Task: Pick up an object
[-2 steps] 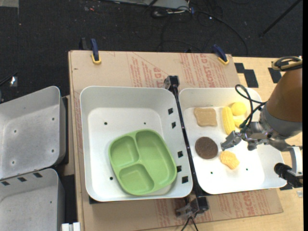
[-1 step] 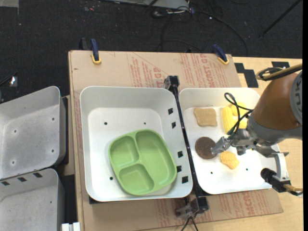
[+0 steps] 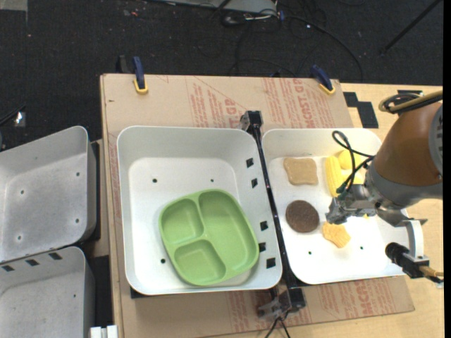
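Low centre of frame: left bin [image 3: 134,189] w/ a green divided plate [image 3: 208,238] lying flat in its lower half, three compartments, tilted a bit toward lower right. Right bin [image 3: 310,277] sits just beside it, a dark divider strip between the two.

Lower right bin area: orange-yellow wedge piece [image 3: 337,235] on the bin floor, directly under the gripper [image 3: 343,212]. Gripper tip is just above/at the wedge; touching or not, can't tell. Fingers open or closed: can't tell, too small and dark.

Left of the wedge: dark brown round patty [image 3: 304,216], near but apart. Further up: tan toast-like slice [image 3: 301,171] near the bin's top left. Right of it a yellow item [image 3: 337,172], partly hidden by a black cable and the arm.

Arm [image 3: 412,164] enters from right edge, orange band up top, grey below.

Top of frame: cardboard sheet [image 3: 211,101] under the bins, clamped at the far edge; dark floor beyond.
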Available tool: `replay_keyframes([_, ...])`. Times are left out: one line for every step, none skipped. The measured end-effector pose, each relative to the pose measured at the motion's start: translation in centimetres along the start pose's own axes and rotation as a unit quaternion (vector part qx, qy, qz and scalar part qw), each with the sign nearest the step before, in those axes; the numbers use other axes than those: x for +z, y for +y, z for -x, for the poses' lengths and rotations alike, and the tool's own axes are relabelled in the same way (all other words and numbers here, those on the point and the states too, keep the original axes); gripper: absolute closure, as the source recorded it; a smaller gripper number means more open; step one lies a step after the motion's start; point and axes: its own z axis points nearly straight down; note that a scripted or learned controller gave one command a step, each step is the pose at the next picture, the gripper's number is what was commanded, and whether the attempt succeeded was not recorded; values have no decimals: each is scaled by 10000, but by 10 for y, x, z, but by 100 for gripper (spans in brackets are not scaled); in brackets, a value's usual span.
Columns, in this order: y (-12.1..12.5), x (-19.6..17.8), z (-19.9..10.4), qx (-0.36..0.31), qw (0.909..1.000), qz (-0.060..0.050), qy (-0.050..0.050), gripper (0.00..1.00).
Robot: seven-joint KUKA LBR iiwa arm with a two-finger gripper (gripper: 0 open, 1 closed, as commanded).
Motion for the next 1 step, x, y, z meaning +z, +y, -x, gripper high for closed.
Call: replay_keyframes([5, -44, -5, -26, 10000, 20, -5, 100])
